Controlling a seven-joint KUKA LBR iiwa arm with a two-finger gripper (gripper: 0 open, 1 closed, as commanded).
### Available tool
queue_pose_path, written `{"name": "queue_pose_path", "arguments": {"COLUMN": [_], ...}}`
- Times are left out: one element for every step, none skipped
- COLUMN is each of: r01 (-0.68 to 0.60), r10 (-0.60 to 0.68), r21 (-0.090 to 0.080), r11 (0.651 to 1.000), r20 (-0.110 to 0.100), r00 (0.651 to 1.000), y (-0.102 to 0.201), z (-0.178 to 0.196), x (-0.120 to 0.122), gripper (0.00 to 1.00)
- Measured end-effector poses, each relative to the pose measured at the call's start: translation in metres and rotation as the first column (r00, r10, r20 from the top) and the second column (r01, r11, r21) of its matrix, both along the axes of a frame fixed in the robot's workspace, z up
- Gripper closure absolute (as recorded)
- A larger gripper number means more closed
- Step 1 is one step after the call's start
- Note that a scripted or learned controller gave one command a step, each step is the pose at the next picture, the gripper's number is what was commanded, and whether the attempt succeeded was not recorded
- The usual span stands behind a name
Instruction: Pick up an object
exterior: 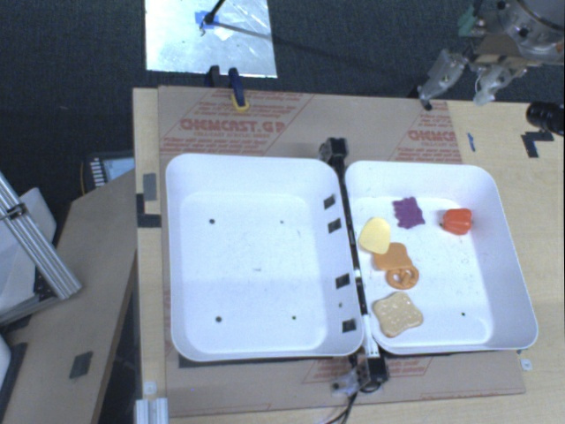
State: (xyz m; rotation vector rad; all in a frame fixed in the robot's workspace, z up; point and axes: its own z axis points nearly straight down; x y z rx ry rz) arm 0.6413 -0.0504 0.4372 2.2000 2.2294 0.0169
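Note:
The right bin (494, 237) holds several small objects: a purple piece (408, 211), a red-orange piece (456, 222), a yellow heart-like piece (374, 234), an orange-brown pretzel shape (398, 268) and a tan toast-like piece (396, 314). My gripper (463, 79) hangs high at the top right, above the cardboard behind the right bin and well away from the objects. Its two pale fingers (437, 76) are spread apart with nothing between them.
The left bin (185, 237) sits beside the right one, joined along a black-clipped divider (346, 237). Both rest on a cardboard sheet (265, 122). A shiny plate (210, 25) lies on the floor at the back, and a metal frame (31, 246) stands at left.

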Motion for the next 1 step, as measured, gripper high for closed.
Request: {"name": "queue_pose_path", "arguments": {"r01": [0.011], "r10": [-0.011], "r21": [0.0], "r11": [1.0], "r20": [-0.029], "r00": [1.0], "y": [0.0117], "z": [-0.263], "x": [0.014], "gripper": [0.0]}}
